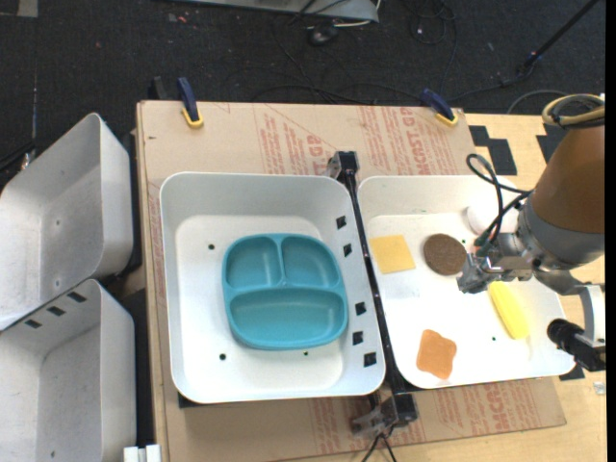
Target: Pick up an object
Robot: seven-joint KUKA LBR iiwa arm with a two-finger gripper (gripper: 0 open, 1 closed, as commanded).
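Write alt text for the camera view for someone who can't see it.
A grey robot arm reaches from the right into the right bin, its gripper low beside a brown disc and a yellow stick. A yellow square and an orange piece also lie there. The left bin holds a divided teal plate.

Yellow bar (pixel 508 311) lies flat in right bin (pixel 404 195); brown disc (pixel 444 254) nearby.

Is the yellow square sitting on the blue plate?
No, the yellow square lies flat in the right bin, while the blue plate sits in the left bin.
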